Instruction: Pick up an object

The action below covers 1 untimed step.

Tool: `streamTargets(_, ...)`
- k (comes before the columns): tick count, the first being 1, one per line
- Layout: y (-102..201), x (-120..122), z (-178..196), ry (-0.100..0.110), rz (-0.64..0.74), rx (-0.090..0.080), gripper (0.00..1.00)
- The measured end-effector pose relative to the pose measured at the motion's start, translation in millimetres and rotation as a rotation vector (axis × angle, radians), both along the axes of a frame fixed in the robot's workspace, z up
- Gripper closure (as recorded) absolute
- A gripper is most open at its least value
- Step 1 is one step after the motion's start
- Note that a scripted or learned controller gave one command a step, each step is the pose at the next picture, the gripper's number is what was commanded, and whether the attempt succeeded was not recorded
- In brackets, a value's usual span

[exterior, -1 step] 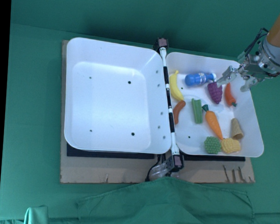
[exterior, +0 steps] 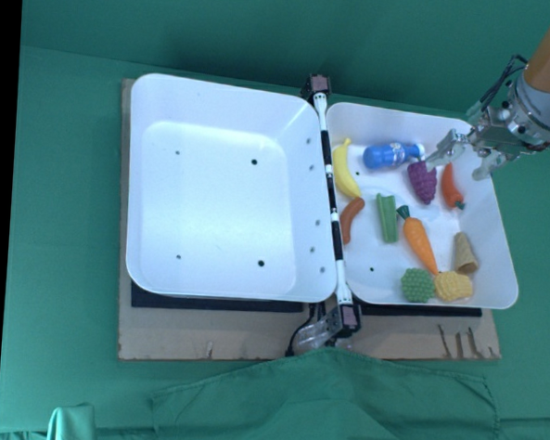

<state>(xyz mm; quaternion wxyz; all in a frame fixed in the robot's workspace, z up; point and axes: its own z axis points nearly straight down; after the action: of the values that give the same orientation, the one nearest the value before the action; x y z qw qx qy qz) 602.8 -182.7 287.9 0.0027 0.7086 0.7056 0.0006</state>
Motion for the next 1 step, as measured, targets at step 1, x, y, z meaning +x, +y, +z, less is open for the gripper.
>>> streamTargets(1,-2.3,0.3,-61.1,0.007,0.000,0.001,0.00)
